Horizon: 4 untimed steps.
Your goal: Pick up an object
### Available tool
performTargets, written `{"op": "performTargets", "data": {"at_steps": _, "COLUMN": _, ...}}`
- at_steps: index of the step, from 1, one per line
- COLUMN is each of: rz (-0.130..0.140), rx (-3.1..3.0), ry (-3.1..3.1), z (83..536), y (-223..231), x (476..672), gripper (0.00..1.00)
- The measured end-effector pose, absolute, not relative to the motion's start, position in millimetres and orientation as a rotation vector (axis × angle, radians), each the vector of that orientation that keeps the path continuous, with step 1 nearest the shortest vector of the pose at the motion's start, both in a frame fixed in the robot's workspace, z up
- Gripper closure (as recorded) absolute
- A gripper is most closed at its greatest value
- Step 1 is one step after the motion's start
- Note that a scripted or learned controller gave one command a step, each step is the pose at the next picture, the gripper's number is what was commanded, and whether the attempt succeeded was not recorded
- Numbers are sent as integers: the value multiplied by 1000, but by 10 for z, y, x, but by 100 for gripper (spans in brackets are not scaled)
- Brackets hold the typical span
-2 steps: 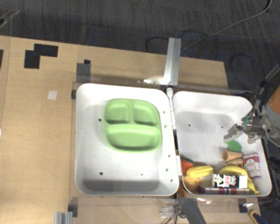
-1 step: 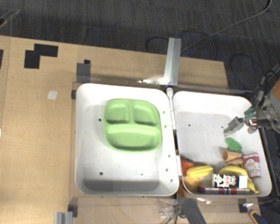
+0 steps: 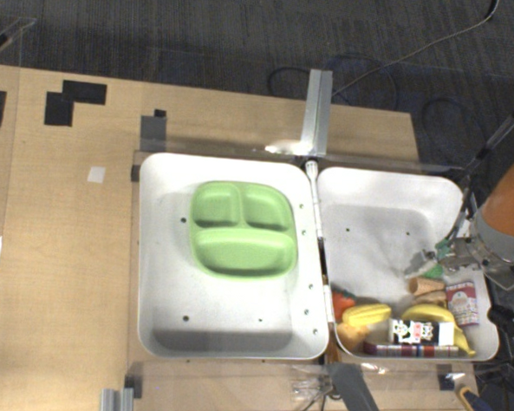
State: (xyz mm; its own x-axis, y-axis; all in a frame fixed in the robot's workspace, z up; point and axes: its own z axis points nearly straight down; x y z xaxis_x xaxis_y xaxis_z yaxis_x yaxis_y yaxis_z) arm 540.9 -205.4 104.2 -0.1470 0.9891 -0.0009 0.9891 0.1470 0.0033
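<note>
- Overhead slanted view of a wooden bench [image 3: 54,257] w/ two shallow white bins side by side.
- Left bin [image 3: 159,316]: holds a green divided plate [image 3: 242,227], three compartments, lying flat near the bin's centre-top.
- Right bin [image 3: 370,207]: objects crowd its lower right corner; upper part bare.
- Objects there: yellow banana [image 3: 441,317] nr the front-right; a second yellow plastic food piece [image 3: 365,315] to its left; small red item [image 3: 342,298] just beside that, at the bin's left wall; dark marker-like stick [image 3: 409,349] along the front wall; black-and-white small carton [image 3: 406,331] btwn the yellow items; red-and-white packet [image 3: 464,304] at the right wall; tan cone-like piece [image 3: 426,286] above the banana.
- Grey arm w/ orange band [image 3: 510,207] enters from the right.
- Gripper [image 3: 427,258] sits low over the right bin, just above the tan piece; can't tell if it's parted or clenched, or whether it touches anything.
</note>
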Motion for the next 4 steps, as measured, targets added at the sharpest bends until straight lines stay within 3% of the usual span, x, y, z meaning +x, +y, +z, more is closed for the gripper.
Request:
{"op": "performTargets", "data": {"at_steps": 1, "rz": 10, "rx": 2046, "ry": 2374, "z": 1163, "y": -2042, "x": 5435, "gripper": 100}}
{"op": "performTargets", "data": {"at_steps": 2, "rz": 5, "rx": 2369, "ry": 2056, "z": 1796, "y": -1666, "x": 5761, "gripper": 100}}
{"op": "performTargets", "data": {"at_steps": 3, "rz": 5, "rx": 2369, "ry": 2057, "z": 1795, "y": -1666, "x": 5761, "gripper": 0}}
{"op": "performTargets", "data": {"at_steps": 4, "rz": 3, "rx": 2336, "ry": 2096, "z": 1368, "y": -1989, "x": 5297, "gripper": 0}}
